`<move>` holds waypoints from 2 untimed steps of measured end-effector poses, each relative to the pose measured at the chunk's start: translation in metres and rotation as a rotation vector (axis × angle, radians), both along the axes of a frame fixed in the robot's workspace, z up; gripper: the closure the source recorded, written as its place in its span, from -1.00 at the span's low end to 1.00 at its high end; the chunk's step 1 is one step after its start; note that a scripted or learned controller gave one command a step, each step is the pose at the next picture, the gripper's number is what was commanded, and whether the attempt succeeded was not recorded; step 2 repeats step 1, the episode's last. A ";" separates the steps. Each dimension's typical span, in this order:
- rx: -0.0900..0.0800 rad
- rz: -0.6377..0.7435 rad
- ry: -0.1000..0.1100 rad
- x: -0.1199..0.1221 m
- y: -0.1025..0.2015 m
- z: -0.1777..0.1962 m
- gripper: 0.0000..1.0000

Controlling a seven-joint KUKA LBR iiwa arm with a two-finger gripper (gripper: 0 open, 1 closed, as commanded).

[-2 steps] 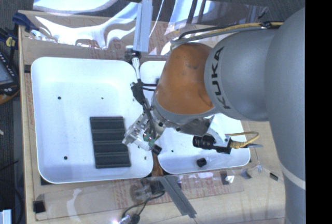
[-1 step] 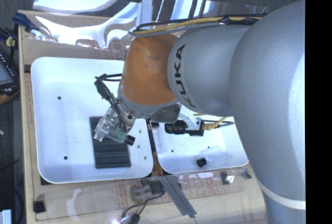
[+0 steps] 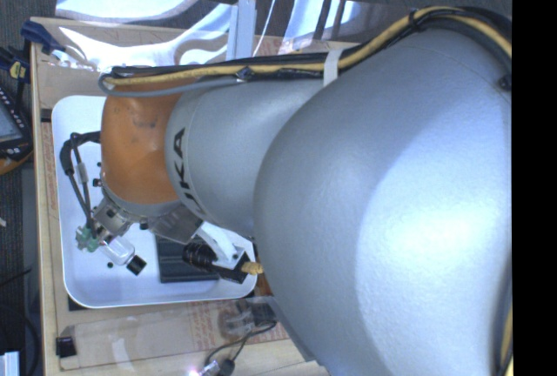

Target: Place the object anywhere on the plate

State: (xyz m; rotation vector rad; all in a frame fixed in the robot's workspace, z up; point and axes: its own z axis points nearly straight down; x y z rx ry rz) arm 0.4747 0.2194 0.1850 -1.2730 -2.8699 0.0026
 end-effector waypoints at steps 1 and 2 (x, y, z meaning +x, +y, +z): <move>0.001 -0.020 -0.002 0.002 -0.067 0.070 1.00; 0.001 -0.020 -0.002 0.002 -0.067 0.070 1.00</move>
